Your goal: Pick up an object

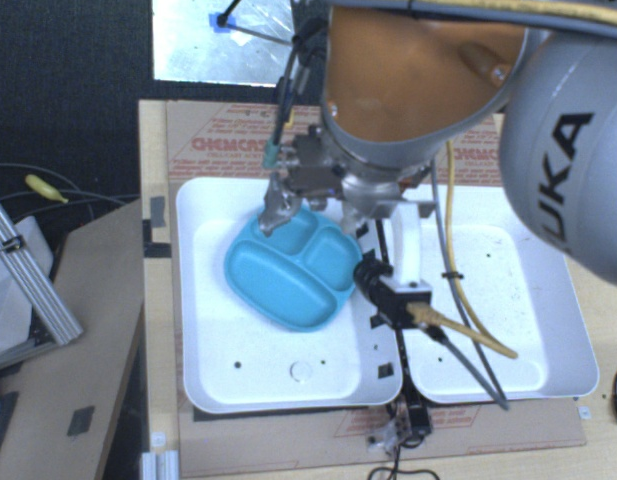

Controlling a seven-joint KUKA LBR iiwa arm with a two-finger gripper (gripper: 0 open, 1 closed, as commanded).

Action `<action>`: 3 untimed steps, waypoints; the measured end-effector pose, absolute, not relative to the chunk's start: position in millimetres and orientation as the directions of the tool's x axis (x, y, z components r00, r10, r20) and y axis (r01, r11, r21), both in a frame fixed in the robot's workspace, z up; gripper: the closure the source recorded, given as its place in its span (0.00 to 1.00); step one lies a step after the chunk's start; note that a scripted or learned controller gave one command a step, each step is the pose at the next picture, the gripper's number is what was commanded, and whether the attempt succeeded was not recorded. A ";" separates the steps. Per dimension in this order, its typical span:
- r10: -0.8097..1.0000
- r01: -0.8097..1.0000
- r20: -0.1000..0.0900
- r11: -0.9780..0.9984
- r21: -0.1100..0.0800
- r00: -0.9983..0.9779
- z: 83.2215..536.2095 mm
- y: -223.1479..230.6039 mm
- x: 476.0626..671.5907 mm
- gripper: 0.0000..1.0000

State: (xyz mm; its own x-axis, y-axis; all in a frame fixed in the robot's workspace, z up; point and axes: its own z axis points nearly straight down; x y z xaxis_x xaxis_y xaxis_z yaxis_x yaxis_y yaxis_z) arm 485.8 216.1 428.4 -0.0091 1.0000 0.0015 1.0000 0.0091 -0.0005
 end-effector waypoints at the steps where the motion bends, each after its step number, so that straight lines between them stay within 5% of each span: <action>1: 1.000 1.000 -0.005 0.001 -0.012 -0.001 293.7 225.6 484.5 0.00; 2: 1.000 1.000 -0.006 -0.002 -0.010 0.002 159.3 211.1 517.3 0.00; 3: 1.000 1.000 0.001 0.000 0.011 0.000 83.6 184.9 488.8 0.00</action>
State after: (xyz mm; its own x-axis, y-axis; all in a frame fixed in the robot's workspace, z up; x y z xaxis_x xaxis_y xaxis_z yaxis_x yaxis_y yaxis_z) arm 488.8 184.9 83.6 0.0005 1.0000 0.0012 0.9999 -0.0005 0.0106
